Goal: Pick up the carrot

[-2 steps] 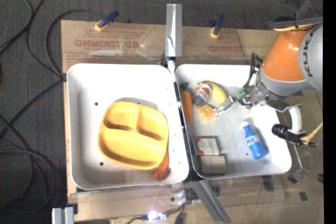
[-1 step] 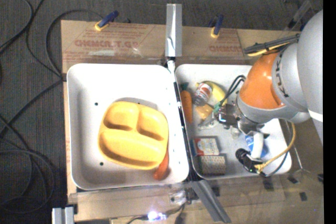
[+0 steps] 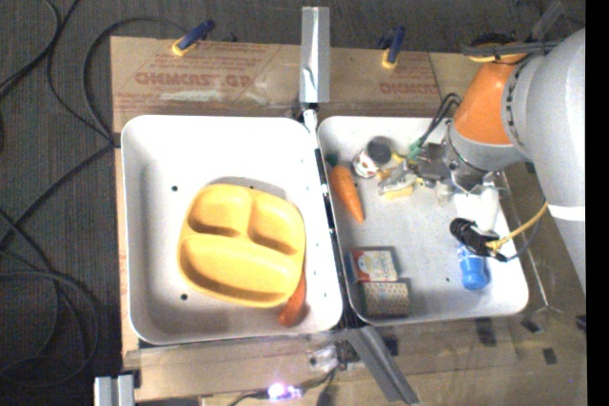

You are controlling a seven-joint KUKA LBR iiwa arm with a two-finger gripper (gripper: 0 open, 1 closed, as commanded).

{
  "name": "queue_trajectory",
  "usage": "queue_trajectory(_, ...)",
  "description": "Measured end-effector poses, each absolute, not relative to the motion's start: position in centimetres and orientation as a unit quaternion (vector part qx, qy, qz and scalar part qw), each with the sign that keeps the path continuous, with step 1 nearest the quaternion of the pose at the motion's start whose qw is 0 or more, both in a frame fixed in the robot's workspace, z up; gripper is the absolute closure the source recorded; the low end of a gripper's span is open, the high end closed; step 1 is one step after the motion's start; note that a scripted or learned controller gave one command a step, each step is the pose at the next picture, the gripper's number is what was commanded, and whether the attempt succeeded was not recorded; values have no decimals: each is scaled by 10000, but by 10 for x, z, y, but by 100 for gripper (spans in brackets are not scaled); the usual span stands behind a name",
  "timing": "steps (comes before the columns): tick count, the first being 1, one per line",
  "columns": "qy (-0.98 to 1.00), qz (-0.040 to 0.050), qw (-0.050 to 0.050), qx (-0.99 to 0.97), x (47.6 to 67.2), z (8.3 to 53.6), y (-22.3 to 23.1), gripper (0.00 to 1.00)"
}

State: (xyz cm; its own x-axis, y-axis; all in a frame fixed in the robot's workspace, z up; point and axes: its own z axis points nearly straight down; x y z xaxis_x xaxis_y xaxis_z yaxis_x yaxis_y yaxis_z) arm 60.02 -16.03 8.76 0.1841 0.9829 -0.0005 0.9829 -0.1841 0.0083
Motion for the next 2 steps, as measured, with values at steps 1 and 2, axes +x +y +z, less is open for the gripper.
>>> queue_trajectory(1,6400,19,21,7684,600,97,-159,100)
queue_trajectory(2,5938,-17,3,8046,614,193,-99,100)
